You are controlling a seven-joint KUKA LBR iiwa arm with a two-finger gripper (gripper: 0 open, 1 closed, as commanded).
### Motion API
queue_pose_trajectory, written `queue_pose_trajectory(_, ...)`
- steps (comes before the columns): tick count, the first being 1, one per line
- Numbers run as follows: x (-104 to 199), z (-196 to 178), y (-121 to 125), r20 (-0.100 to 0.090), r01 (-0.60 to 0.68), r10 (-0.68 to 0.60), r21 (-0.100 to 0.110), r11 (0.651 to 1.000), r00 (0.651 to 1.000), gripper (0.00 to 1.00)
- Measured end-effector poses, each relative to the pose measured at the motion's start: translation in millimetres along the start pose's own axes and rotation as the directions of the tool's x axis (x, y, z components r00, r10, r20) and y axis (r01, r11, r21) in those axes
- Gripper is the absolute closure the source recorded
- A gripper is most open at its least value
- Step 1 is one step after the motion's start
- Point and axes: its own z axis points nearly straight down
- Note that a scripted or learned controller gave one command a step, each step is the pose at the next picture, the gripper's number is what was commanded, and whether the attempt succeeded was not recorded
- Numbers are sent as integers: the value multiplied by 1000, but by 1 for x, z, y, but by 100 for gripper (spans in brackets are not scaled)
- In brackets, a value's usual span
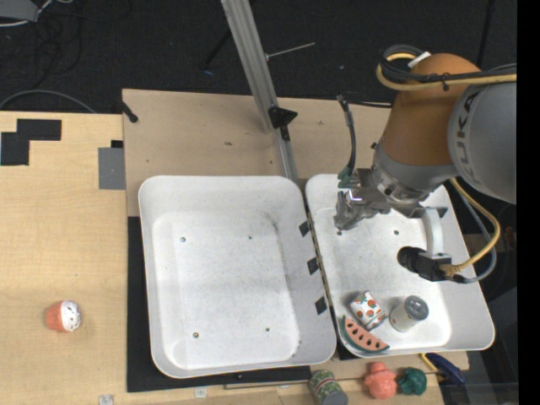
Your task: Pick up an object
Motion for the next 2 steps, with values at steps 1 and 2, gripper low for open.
queue_pose_trajectory(1,56,-1,-28,0,0,0,1,1000,1000,100)
queue_pose_trajectory(2,106,2,-39,1,0,0,1,1000,1000,100)
